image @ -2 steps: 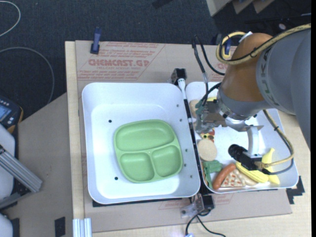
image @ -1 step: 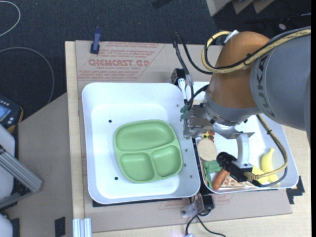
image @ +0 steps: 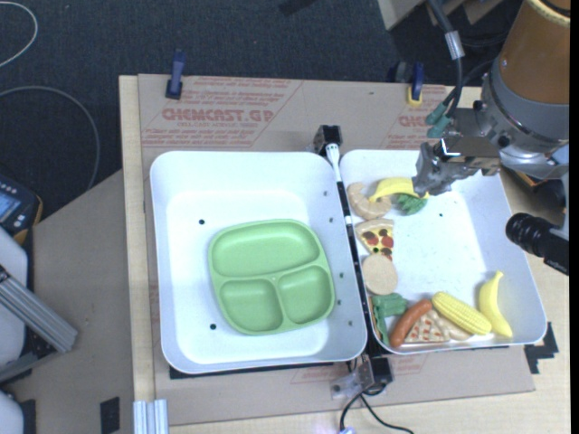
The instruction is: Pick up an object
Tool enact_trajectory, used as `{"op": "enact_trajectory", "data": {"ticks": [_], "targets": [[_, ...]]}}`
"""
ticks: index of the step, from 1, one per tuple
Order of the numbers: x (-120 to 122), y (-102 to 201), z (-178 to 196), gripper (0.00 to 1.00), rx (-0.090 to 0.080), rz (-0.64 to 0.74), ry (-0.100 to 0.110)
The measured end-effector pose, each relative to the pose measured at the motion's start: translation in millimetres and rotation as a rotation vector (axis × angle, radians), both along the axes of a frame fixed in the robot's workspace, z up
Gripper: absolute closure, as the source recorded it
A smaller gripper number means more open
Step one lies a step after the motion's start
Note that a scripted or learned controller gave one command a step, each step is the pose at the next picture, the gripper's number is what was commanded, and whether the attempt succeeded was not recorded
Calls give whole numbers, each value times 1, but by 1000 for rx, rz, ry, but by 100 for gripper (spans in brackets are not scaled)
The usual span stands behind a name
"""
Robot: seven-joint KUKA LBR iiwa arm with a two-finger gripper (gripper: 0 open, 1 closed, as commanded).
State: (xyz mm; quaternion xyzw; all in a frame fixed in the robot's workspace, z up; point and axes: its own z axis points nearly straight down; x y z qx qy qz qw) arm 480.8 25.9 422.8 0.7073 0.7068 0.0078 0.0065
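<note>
My gripper (image: 425,186) hangs over the far part of the right bin (image: 470,233), its tips right at a yellow banana (image: 392,188) and a green leafy piece (image: 410,203). A round cracker-like piece (image: 364,200) lies just left of them. Lower in the same bin lie a pizza slice (image: 375,239), a tan round cookie (image: 379,275), a green vegetable (image: 390,306), a sausage (image: 410,319), another pizza slice (image: 430,331), a corn cob (image: 461,313) and a second banana (image: 493,303).
The left bin (image: 181,188) holds a green three-compartment plate (image: 270,274). A black divider clip (image: 327,137) sits at the far seam between the bins. A black camera part (image: 538,235) sticks in at the right rim.
</note>
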Motion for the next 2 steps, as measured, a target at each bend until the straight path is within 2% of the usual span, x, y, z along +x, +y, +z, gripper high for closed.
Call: {"op": "enact_trajectory", "data": {"ticks": [1,2], "targets": [[9,-18,-103,100,-4,-2,30],[-1,53,-40,100,1,10,13]]}}
